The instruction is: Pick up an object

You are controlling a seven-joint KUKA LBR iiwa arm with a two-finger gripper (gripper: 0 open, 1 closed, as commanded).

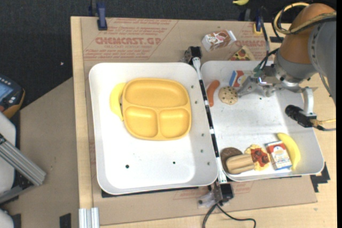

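Reaching in from the right, the grey arm's tool (247, 84) hangs low over the right white bin (267, 120), just beside the round speckled cookie (228, 95), a likely target lying flat near the red sausage (212, 92). Its grip state cannot be told.

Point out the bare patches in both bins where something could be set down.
Left bin: bare floor in front of the yellow tray. Right bin: open middle between the cookie and the banana. Crowded: the front corner's food pile and the back near the claw.
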